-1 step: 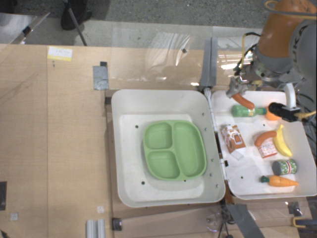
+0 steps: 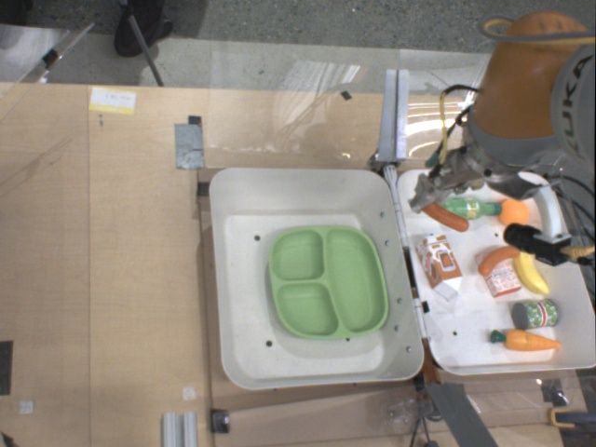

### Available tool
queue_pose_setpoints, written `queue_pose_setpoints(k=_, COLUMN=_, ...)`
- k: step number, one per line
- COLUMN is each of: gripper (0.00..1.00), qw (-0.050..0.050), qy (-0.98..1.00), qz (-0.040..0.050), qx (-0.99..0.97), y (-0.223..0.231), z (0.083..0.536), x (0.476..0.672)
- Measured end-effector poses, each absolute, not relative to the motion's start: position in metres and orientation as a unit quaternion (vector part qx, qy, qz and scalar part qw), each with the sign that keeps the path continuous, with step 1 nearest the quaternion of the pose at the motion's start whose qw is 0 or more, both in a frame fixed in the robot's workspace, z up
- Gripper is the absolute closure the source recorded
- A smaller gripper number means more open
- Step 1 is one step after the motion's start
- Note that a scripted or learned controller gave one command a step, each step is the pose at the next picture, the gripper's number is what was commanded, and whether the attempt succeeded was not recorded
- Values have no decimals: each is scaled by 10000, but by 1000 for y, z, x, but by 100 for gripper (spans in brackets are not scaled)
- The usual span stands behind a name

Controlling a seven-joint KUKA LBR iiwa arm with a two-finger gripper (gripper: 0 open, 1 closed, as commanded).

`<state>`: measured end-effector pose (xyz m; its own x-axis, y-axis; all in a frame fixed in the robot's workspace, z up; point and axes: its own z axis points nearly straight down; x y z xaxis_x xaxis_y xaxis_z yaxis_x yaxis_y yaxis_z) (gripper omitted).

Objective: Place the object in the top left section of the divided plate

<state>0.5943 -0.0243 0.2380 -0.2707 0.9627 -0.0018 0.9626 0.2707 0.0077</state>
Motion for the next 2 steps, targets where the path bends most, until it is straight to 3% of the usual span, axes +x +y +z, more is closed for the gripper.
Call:
queue_pose_setpoints(k=1, gripper=100, qw=23, qy=7865, qz=28, qx=6176, y=40, z=277, x=528)
queue_pose_setpoints(k=2, gripper=100, qw=12, qy=8379, qz=15, qx=5458, y=76, z=234, x=492)
